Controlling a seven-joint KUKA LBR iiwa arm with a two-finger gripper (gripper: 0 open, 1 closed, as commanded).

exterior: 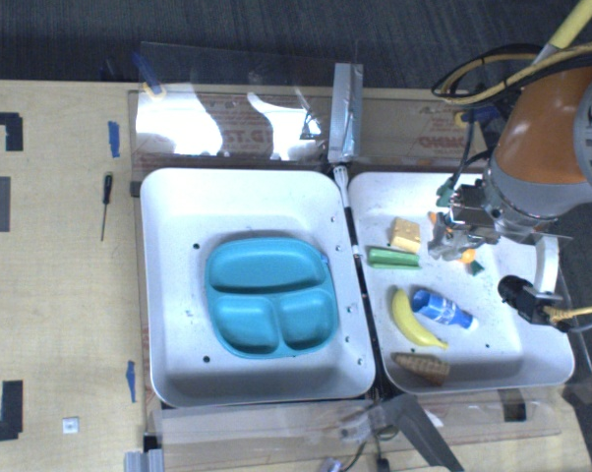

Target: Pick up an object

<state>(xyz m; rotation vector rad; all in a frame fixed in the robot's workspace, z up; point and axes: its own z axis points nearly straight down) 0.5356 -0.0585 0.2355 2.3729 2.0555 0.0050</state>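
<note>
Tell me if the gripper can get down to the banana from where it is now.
Probably yes. The banana lies uncovered in the right bin, with the gripper above the same bin. A blue bottle close beside it could crowd the fingers.

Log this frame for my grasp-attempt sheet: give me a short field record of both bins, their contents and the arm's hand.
left bin: holds a blue divided tray
right bin: holds loose items
yellow block: near the bin's left wall, above the green marker
banana: lower middle, beside the blue bottle
brown item: at the front edge, too blurred to identify
hand: low over the right bin's upper part, right of the yellow block
hand's grip: cannot tell
</note>
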